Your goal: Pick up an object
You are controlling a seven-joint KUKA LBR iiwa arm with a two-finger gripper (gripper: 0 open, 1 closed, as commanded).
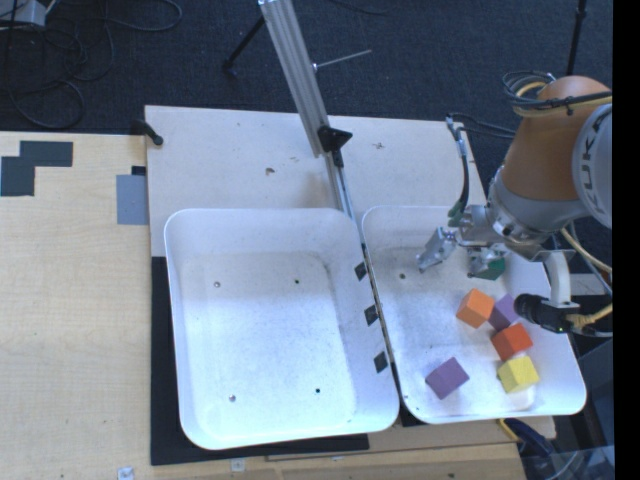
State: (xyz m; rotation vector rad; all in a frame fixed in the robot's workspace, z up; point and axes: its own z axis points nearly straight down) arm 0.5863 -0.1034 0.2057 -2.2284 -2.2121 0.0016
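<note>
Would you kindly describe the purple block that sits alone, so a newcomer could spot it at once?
Look at the right bin, the one the arm reaches into. Near its front edge, left of the cluster of blocks, lies the purple block. It stands apart, touching nothing, while the orange block, the red block and the yellow block crowd together on the right side.

From my remote seat I see the arm point(575, 168) as a bulky grey casing with a rounded orange band, black and yellow cables looping beside it, ending in a small metallic gripper point(440, 251) with green fittings
</note>
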